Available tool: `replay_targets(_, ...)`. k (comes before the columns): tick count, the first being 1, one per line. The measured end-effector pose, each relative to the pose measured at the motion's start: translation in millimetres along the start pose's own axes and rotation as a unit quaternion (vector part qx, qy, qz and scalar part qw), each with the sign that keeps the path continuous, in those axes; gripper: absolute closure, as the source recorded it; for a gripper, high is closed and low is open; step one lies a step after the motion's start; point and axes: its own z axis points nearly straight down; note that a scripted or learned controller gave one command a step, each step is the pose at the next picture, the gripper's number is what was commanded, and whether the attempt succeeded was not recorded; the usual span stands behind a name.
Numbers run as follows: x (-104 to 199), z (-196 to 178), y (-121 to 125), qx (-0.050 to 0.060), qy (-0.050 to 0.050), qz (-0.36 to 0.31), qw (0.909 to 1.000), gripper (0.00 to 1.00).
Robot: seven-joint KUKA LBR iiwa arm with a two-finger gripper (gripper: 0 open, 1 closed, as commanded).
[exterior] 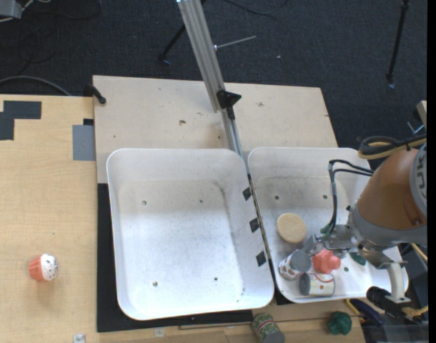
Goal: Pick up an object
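The red object (326,261) sits in the right bin (296,164), near the bin's front edge, and the gripper (333,242) is right on top of it in the picture. It looks like they're touching or v close, but tbh there's no telling if it's actually gripped. Can't tell if the gripper is wide or narrow either, as the wrist and cables cover that bit.

Just left of the gripper and a bit lower in frame there's a grey-white object (295,264), right up against the red one. Below the gripper, closer to the bin's front rim, lies a white cylinder (319,285) w/ a dark end, on its side. Up and left of the gripper is a tan disc (291,227), lying flat, apart from the rest of the pile.

The arm (389,195) comes in from the right, w/ the orange band bulging over the bin's right side and black cables looping around it.

Further left of the gripper is the left bin (132,164), sharing a wall w/ the right one. Below the gripper, outside the bins, sits a green object (339,324). Way off to the left, on the wooden table (32,191), there's a small red-and-white thing (43,268). Up and left, an aluminium rail (206,48) runs diagonally down toward the join btw the bins.
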Motion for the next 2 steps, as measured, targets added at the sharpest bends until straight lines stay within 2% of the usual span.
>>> replay_targets(1,-1,-11,0,0.000,0.001,0.001,1.0000,1.00)
replay_targets(2,-1,-53,0,-0.001,-0.001,-0.001,1.0000,1.00)
